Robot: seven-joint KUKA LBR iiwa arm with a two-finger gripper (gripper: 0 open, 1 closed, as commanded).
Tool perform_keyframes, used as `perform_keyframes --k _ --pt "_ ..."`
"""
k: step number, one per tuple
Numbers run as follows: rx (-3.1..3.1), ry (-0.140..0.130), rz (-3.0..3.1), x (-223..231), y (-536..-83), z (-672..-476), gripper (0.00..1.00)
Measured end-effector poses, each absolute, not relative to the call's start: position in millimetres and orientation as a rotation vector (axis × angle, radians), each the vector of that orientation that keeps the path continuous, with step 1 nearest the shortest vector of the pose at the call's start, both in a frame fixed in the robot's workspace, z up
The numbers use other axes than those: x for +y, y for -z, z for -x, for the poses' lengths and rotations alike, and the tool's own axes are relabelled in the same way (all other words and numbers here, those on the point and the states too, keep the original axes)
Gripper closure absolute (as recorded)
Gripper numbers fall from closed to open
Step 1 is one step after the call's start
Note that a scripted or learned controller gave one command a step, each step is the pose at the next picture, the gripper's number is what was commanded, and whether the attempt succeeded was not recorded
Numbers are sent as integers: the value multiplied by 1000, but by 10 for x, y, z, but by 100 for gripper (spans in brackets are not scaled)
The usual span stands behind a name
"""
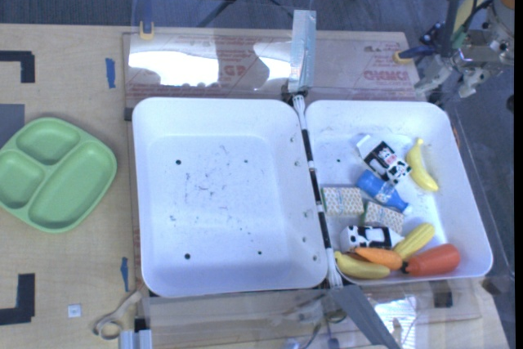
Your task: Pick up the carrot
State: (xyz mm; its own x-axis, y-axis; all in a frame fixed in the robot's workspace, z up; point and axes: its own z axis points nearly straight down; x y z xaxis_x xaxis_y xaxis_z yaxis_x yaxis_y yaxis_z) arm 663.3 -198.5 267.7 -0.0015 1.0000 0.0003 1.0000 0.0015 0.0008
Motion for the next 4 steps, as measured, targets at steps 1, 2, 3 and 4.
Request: perform_keyframes --k 1,2,3,4 --pt "2632 -2 -1713 -2027 -1755 -6677 0" --pt "2057 1 -2377 -1903 -1232 -6673 0" --pt "2058 -1 -2371 -1889 -1347 -6689 100" --pt "2039 -6 -2385 -1680 -874 -6076 100"
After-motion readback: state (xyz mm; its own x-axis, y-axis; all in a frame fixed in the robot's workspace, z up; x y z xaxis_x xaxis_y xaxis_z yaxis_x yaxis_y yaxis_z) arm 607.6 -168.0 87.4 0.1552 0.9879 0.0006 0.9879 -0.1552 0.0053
